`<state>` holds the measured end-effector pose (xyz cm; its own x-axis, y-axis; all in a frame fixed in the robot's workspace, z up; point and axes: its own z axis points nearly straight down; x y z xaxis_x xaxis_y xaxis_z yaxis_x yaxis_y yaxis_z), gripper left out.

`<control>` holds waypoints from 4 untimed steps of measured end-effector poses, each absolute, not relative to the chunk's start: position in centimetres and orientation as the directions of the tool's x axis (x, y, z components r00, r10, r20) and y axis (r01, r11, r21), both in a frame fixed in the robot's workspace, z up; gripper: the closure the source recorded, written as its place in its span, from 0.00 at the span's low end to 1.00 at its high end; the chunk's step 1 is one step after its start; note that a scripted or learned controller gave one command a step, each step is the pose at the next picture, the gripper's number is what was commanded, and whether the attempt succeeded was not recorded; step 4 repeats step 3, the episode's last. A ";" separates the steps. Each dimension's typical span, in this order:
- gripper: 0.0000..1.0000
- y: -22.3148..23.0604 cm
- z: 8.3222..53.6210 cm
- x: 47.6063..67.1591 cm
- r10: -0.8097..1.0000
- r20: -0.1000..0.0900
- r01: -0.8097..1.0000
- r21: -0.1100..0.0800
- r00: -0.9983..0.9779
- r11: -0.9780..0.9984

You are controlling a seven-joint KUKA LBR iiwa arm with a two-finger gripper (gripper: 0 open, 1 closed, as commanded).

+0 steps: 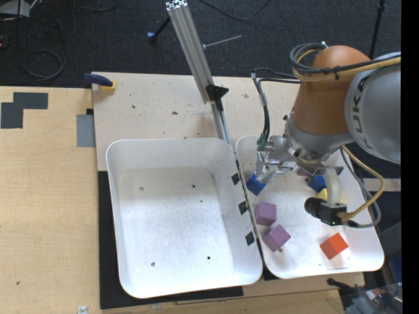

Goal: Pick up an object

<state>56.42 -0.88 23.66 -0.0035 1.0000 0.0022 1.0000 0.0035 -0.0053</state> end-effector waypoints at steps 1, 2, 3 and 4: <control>1.00 4.1 22.3 54.0 1.000 0.002 1.000 -0.007 -0.004 0.004; 1.00 9.5 22.2 52.7 1.000 0.002 1.000 -0.006 -0.005 0.005; 0.00 9.2 22.2 52.8 1.000 0.000 1.000 -0.004 0.003 -0.003; 0.00 9.2 22.2 52.8 1.000 0.000 1.000 -0.004 0.003 -0.003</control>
